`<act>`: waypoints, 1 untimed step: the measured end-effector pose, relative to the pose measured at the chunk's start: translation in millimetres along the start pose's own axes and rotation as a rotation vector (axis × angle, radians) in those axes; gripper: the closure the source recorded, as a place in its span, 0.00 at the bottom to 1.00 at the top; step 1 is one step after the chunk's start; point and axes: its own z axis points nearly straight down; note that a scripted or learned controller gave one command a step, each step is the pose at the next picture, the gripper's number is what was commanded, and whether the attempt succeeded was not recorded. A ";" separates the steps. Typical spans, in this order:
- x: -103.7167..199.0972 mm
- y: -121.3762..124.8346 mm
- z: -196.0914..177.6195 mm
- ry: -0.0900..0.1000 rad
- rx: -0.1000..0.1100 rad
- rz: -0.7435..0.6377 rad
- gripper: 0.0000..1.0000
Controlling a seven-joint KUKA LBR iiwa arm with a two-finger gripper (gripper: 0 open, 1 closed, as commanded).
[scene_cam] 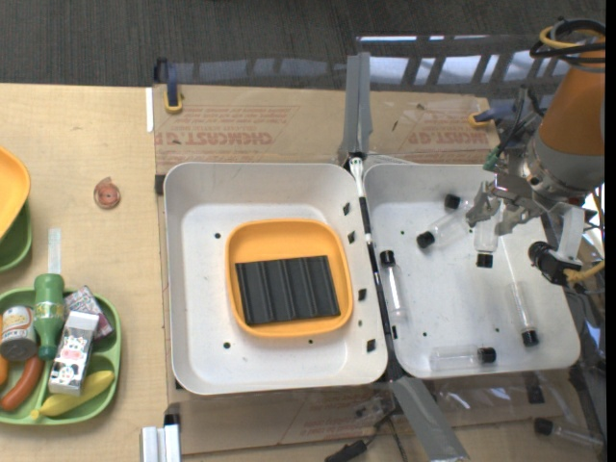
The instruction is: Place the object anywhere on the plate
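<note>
An orange plate (287,232) sits in the middle of the left bin (192,258). On it lies a dark grey ribbed block (289,290), flat and square to the plate. My gripper (494,214) hangs over the far right part of the right bin (452,296), well away from the plate. Its fingers stand apart with nothing between them. Just below it lies a clear tube with a black cap (484,250), and another capped tube (436,231) lies to its left.
Several more clear tubes lie in the right bin, one along the left wall (391,285), one at the front (462,357), one at the right (520,308). A green tray of toy food (58,359) and a yellow bowl (10,195) stand on the bench at the left.
</note>
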 end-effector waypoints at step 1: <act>12.7 59.8 -10.6 0.000 -0.002 -0.209 1.00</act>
